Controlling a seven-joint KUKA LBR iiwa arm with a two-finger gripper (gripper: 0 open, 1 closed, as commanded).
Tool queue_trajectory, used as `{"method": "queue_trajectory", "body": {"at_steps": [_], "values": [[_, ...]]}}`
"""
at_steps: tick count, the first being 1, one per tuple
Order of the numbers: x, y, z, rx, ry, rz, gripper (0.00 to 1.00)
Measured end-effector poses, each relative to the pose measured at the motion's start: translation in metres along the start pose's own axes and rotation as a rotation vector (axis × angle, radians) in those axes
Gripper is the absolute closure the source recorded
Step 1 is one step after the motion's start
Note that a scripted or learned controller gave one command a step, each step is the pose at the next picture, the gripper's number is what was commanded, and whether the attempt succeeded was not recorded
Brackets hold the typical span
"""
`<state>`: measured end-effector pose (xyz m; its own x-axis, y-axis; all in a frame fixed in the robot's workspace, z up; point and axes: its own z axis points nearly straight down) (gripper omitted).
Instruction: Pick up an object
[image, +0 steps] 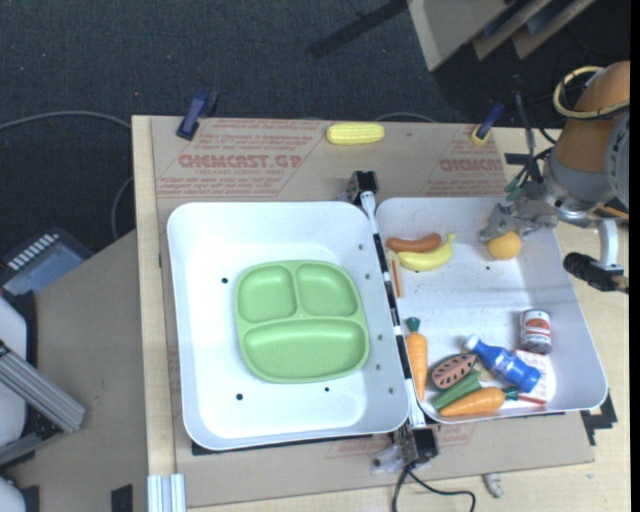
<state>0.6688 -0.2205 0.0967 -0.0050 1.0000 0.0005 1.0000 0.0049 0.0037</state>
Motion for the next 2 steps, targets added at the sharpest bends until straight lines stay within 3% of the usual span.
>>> {"method": "queue_trajectory", "body": {"at_steps": [1, 2], "values": [[0.078, -0.042, -0.036, 0.003, 0.001, 0.003, 1.00], [0.138, -0.067, -0.126, 0.001, 0.000, 0.003, 1.00]]}}
